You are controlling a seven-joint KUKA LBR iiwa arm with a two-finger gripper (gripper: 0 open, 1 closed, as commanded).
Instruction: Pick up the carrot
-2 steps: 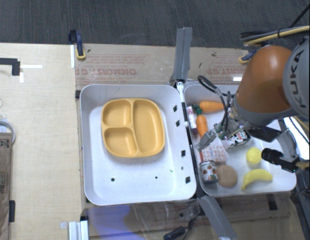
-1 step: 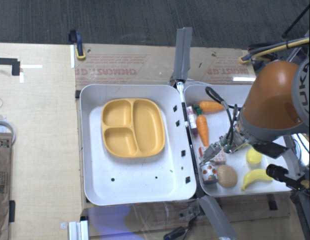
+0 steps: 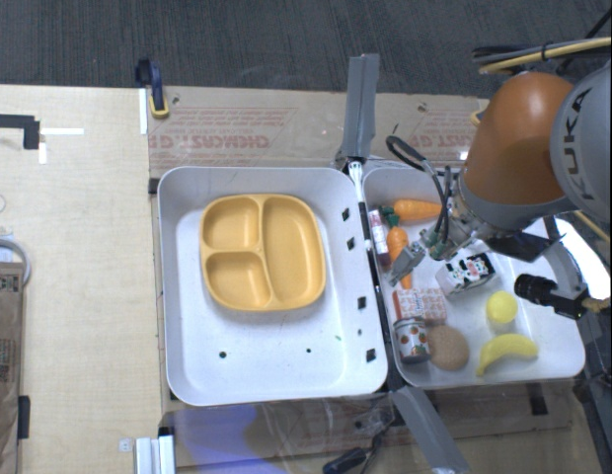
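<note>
The carrot [image 3: 418, 208] is an orange taper lying across the far left part of the right bin [image 3: 573, 363]. My gripper [image 3: 413, 258] hangs low over that bin's left half, a little nearer the camera than the carrot and apart from it. A second, smaller orange piece [image 3: 397, 241] lies just left of the gripper, close to its grey tip. The arm's orange band and grey wrist [image 3: 518, 151] cover the bin's far right part.
The right bin also holds a small bottle [image 3: 378, 233], a printed can [image 3: 412, 337], a round brown item [image 3: 447, 348], a banana [image 3: 506, 352], a lemon [image 3: 500, 308] and a white patterned box [image 3: 468, 271]. A yellow divided plate [image 3: 264, 252] sits in the left bin [image 3: 188, 363].
</note>
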